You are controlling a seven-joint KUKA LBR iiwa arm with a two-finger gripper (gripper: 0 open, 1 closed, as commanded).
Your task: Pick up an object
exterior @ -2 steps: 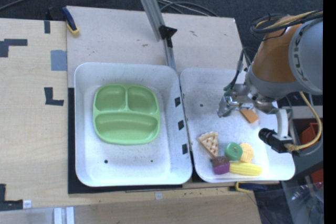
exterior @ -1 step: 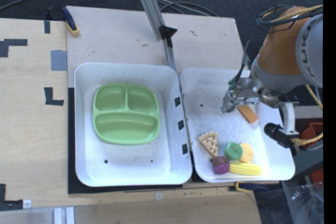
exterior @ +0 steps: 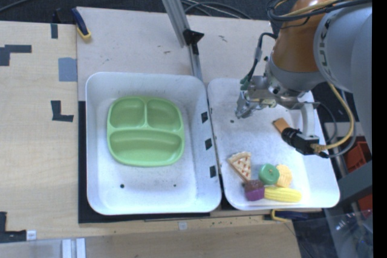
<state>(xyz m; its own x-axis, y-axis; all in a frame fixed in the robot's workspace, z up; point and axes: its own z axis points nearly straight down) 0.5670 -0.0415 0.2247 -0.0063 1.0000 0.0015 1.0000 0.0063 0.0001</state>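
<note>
hovers near the right bin's far end: pincer (exterior: 243,107), grip state impossible to tell. lies nearer the camera, well apart: toy food cluster, closest the waffle wedge (exterior: 240,164).

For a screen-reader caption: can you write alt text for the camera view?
A grey and orange robot arm's claw hangs over the right white bin, above toy food: pizza slice, corn cob, green piece, purple piece. The left bin holds a green divided plate.
</note>
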